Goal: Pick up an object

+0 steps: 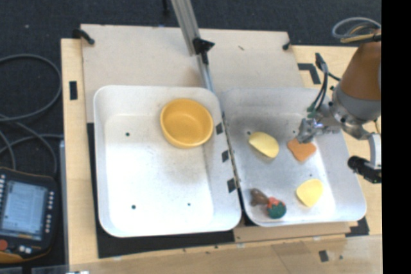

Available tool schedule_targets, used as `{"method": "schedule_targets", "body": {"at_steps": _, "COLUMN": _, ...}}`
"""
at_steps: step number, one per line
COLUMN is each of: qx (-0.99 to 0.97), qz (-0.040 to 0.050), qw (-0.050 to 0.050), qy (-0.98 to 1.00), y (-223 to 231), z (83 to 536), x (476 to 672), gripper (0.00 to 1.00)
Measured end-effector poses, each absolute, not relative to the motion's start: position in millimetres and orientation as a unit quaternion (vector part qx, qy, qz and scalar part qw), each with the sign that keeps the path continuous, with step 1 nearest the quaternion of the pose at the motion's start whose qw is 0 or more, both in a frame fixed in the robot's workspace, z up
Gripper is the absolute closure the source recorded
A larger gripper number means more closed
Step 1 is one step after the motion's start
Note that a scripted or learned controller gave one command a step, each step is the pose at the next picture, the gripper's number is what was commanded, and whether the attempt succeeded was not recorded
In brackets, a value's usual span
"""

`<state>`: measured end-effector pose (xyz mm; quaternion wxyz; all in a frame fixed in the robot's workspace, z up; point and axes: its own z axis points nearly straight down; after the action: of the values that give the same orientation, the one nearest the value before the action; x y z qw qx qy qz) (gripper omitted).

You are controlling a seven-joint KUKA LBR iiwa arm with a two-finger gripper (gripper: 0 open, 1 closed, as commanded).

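My gripper (307,133) hangs over the right bin (340,202), its tip right above the upper edge of an orange wedge-shaped piece (302,151). A pale yellow lump (264,144) lies left of that piece. Another yellow piece (309,192) rests nearer the front. At the bin's front left sits a small brown, red and green toy (270,204). The arm's orange band (363,74) shows at the right edge.
A yellow bowl (186,122) stands at the back of the left bin (128,202). A slanted metal post (183,6) rises from behind the bins. A cable loop and a tablet lie on the floor at the left.
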<state>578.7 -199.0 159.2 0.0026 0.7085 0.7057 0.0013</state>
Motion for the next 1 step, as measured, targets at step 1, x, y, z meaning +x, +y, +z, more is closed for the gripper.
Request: {"method": "schedule_targets", "body": {"at_steps": 1, "qx": 0.706, "qz": 0.0018, "qw": 0.004, "qy": 0.708, "y": -202.4, "z": 224.3, "x": 579.4, "gripper": 1.00}}
